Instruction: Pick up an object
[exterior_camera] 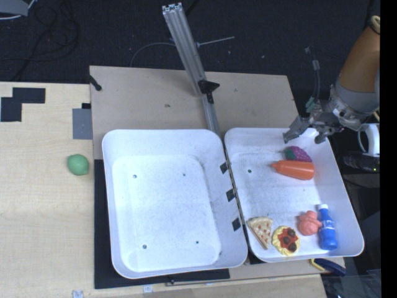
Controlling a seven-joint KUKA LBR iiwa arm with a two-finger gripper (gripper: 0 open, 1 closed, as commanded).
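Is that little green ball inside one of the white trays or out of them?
Out. The green ball sits on the wooden bench top, left of the left tray and apart from its rim.

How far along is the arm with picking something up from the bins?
Nothing is lifted yet: the orange toy carrot, purple toy grapes and blue bottle all lie in the right white bin. The two-finger gripper hovers open above the grapes. Descending, closing and lifting remain.
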